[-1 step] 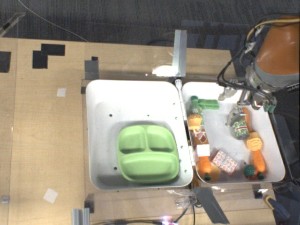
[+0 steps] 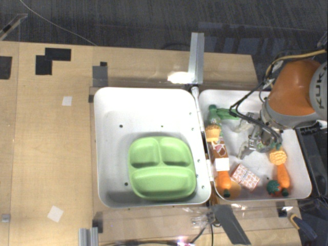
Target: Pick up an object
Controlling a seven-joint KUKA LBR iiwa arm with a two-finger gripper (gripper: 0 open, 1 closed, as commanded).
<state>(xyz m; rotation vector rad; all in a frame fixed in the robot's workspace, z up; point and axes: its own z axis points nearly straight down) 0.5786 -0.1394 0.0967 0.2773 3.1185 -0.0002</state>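
Over the right bin [image 2: 306,186] I see the arm's orange band and grey wrist coming in from three o'clock, with the gripper [image 2: 254,146] hanging low near that bin's middle. Its two fingers [image 2: 245,149] look slightly spread, and I see nothing between them; the metal tips are small and partly lost against the white floor, so I read this with some caution. Black cables loop from the wrist toward ten o'clock, across the bin's upper part.

Along the right bin's nine o'clock wall lies a row of toys: a green-topped bottle [image 2: 212,113] at the top, a yellow-capped one [image 2: 212,132] below it, then a brown and white carton [image 2: 221,155], and an orange bottle [image 2: 227,184] at seven o'clock. Just beside that, toward six o'clock, sits a small box with a red and white pattern [image 2: 245,176]. At four o'clock of the gripper there is a yellow corn-like piece [image 2: 278,157], touching or nearly touching the fingers' side; I cannot tell which. Below it lies a carrot [image 2: 283,176], and a dark green and red piece [image 2: 275,188] sits at the five o'clock corner.

The left bin [image 2: 110,117] carries a green divided plate [image 2: 162,167], set toward its five o'clock quarter, upright with three compartments showing.
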